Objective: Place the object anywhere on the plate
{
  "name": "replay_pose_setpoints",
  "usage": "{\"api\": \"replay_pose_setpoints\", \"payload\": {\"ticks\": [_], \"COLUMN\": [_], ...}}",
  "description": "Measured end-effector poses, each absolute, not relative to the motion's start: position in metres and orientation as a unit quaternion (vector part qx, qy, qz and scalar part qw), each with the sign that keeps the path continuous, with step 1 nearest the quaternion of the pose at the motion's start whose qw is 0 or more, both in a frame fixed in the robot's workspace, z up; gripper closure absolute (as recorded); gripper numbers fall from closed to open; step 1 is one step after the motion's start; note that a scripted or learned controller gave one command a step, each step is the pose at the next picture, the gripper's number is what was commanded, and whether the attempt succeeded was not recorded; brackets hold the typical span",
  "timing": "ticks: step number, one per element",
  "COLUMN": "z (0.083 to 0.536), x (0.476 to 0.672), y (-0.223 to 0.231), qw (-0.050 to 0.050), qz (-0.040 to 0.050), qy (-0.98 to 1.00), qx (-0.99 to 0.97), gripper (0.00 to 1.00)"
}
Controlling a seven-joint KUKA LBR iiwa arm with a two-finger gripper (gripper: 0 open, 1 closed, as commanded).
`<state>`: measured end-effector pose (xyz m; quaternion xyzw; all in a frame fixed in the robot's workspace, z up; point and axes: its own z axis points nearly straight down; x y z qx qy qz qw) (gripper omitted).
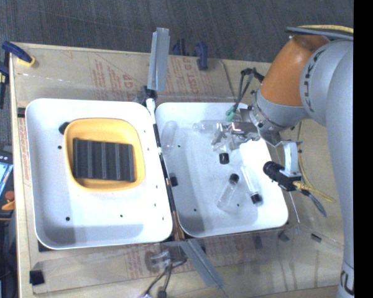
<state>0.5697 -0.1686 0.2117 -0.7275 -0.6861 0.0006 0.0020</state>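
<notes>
A yellow plate (103,126) lies in the left white bin (50,222). A black ribbed block (104,160) rests flat in the plate's middle. In the right white bin (199,219) lie several clear vials with black caps, one at centre right (248,180) and another just below it (226,196). A small black cap (224,158) sits a little farther up. My gripper (227,138) hangs over the upper middle of the right bin, just above that cap, with a clear vial (202,127) to its left.
A clear vial (169,132) lies against the right bin's left wall. A metal post (158,58) stands behind the gap between the bins. The arm's orange band (286,73) and a cable (311,191) overhang the right bin's right side.
</notes>
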Motion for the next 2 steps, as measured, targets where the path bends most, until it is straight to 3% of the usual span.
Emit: {"api": "replay_pose_setpoints", "payload": {"ticks": [1,2], "z": [0.232,0.208], "x": [0.607,0.608], "y": [-0.118,-0.064], "qw": [0.001,0.002], "qz": [0.0007,0.0012], "qy": [-0.728,-0.764], "qx": [-0.685,-0.645], "gripper": [1.0,1.0]}}
